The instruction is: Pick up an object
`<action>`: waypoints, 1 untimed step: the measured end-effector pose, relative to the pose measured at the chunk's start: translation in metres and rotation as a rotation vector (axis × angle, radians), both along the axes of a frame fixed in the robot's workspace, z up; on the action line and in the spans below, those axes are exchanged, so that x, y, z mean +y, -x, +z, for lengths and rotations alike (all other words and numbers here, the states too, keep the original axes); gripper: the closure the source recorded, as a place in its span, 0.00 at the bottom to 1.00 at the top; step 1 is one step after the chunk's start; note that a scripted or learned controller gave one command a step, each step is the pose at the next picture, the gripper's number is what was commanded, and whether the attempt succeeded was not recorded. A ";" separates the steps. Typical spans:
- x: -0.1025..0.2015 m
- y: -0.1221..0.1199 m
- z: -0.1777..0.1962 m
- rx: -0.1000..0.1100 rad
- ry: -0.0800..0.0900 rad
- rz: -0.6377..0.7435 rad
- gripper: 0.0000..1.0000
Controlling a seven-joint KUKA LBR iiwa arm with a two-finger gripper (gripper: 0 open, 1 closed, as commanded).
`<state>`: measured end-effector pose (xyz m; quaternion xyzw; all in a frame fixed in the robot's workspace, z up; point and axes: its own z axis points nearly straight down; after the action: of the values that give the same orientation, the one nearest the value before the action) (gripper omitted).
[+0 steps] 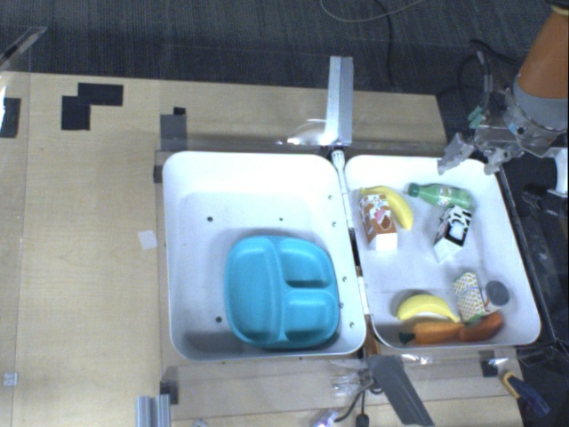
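The spread, empty pincer [471, 154] hovers just beyond the green plastic bottle [438, 194]; nothing is grasped yet, so the whole pick remains.

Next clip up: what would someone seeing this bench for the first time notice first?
The bright blue divided plastic tray stands out most, lying alone in the left white bin. The right white bin is cluttered: a green plastic bottle near its far edge, a yellow banana and an orange carrot-like piece at the near edge. The claw hangs over that bin's far right corner, under the orange-banded arm.
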<state>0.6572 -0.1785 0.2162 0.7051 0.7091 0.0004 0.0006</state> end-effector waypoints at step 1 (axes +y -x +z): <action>0.001 -0.001 0.011 -0.003 0.001 0.007 1.00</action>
<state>0.6583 -0.1773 0.2275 0.7027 0.7114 0.0009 0.0020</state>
